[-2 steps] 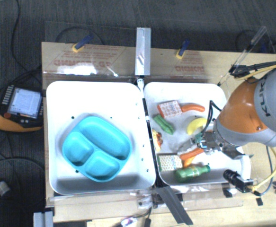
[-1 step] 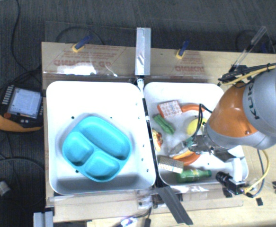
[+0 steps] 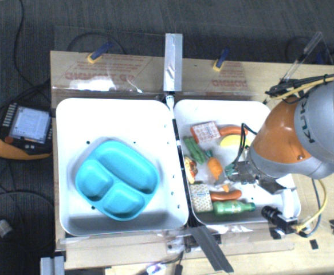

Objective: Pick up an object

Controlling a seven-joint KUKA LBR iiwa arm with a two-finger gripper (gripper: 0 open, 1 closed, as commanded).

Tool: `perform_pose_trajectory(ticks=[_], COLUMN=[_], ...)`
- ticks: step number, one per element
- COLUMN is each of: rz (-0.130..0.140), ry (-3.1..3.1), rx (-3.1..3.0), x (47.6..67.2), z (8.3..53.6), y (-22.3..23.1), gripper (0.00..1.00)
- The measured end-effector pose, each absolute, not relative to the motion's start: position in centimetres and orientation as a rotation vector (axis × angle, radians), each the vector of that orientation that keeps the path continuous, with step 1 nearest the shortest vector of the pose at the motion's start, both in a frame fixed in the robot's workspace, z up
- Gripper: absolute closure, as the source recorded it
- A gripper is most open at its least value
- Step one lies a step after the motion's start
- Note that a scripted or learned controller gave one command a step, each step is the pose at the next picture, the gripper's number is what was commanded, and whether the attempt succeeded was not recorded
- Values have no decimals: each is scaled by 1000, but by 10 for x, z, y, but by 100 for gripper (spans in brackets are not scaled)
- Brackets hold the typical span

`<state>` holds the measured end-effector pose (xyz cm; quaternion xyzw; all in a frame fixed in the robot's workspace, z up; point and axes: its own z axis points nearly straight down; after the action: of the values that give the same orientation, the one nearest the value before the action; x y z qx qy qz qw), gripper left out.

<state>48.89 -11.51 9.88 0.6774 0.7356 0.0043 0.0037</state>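
The right bin holds a heap of toy food. A red and white packet lies at the back beside an orange sausage and a yellow piece. A green vegetable and a carrot lie in the middle. Toward the front lie a pale checked box, a red-brown sausage and a green bottle. My gripper hangs low over the bin's middle, just right of the carrot and above the red-brown sausage; the wrist hides its tips.
The left bin holds a blue divided plate. The grey and orange arm covers the right part of the right bin. A clear panel with blue and yellow clips stands behind both bins.
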Motion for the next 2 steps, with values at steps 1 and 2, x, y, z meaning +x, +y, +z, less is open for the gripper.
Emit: perform_pose_trajectory(ticks=[1,2], rz=[-4,-4], ry=[2419,2581], rx=[2008,1790], x=[516,555], z=[182,294], y=[-84,-74], gripper=[100,100])
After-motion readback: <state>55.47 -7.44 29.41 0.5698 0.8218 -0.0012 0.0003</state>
